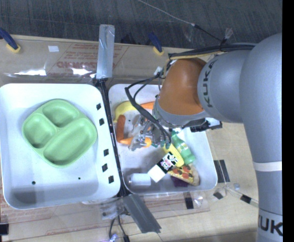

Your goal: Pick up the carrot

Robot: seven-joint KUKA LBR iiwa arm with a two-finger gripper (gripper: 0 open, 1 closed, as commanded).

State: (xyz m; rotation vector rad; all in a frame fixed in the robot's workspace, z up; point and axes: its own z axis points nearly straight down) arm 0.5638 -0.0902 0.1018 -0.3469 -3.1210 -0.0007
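Observation:
My gripper hangs low in the right bin, under the arm's orange band, among a cluster of toy food. A bright orange piece that looks like the carrot lies right at the gripper's lower left tip, partly hidden by it. I cannot tell whether it is held or merely touched. A darker orange-red item lies just to the left. Another orange strip pokes out from under the wrist beside a yellow banana-like piece.
A green divided plate rests in the left bin. In the right bin's front part lie a yellow-green bottle, a black-and-white carton, a pizza slice and a white block. The divider wall is near the gripper's left.

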